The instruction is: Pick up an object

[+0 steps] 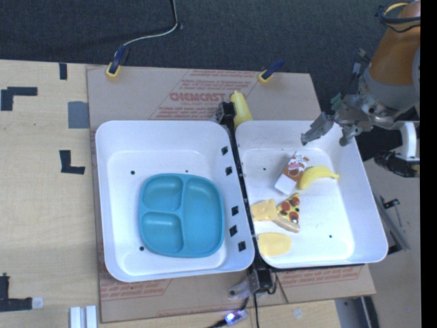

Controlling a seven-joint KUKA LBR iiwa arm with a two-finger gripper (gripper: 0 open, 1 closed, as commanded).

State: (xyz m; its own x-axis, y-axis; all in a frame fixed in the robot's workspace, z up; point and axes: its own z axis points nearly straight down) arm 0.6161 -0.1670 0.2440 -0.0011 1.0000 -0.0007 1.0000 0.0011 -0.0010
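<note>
1. Gripper (329, 132) hovers over the right bin's (355, 248) far right corner, its two fingers spread apart with nothing between them.
2. Left bin (116, 183) carries a blue divided plate (181, 214) near its middle.
3. Toward the right bin's near left corner lie a pale yellow round piece (274, 243), a yellow cheese wedge (263, 210) and a toy pizza slice (290, 212).
4. Just beyond them, near the bin's middle, a banana (317, 176) touches a small white packet (292, 171).
</note>
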